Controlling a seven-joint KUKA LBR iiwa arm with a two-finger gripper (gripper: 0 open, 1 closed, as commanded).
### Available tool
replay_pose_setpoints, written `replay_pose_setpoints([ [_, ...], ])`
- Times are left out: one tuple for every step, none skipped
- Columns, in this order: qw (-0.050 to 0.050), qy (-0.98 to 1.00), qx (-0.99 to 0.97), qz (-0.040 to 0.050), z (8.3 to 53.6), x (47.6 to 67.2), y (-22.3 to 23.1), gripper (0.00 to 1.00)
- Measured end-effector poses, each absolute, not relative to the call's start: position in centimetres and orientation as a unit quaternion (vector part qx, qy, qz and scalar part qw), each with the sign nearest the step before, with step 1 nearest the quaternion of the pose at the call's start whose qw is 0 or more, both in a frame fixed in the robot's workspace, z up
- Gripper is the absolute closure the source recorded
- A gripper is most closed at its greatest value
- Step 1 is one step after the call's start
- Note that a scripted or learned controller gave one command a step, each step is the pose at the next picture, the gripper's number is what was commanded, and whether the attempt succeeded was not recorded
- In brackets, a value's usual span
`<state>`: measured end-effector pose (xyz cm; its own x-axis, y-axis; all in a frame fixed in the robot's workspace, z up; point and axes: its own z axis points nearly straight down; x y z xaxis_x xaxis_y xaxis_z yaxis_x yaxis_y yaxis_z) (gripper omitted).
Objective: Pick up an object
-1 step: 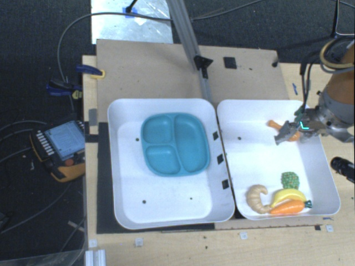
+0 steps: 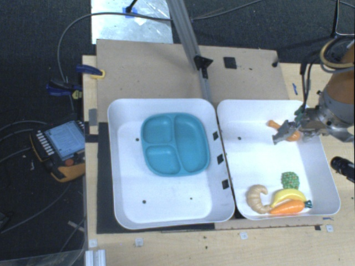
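Observation:
My gripper (image 2: pixel 284 133) hangs over the upper right part of the right bin (image 2: pixel 244 165). A small orange object (image 2: pixel 273 124) pokes out on its left, and more orange shows just under the gripper's right side; whether it is gripped cannot be told. In the bin's front right corner lie a tan croissant (image 2: pixel 257 197), a yellow banana (image 2: pixel 289 195), an orange carrot (image 2: pixel 287 207) and a green broccoli (image 2: pixel 289 179), all well in front of the gripper.
The left bin (image 2: pixel 127 198) holds a blue divided plate (image 2: pixel 175 144). A grey pole (image 2: pixel 186 29) slants across the bench at the back. Cables and a handheld device (image 2: pixel 60 143) lie off the bench to the left.

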<state>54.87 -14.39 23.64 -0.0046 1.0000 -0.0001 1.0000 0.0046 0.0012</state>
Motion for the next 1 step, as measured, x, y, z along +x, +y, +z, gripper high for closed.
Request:
replay_pose_setpoints([
  [-0.001, 0.708, 0.706, -0.0006, 18.75, 54.43, -13.47, 0.00],
])
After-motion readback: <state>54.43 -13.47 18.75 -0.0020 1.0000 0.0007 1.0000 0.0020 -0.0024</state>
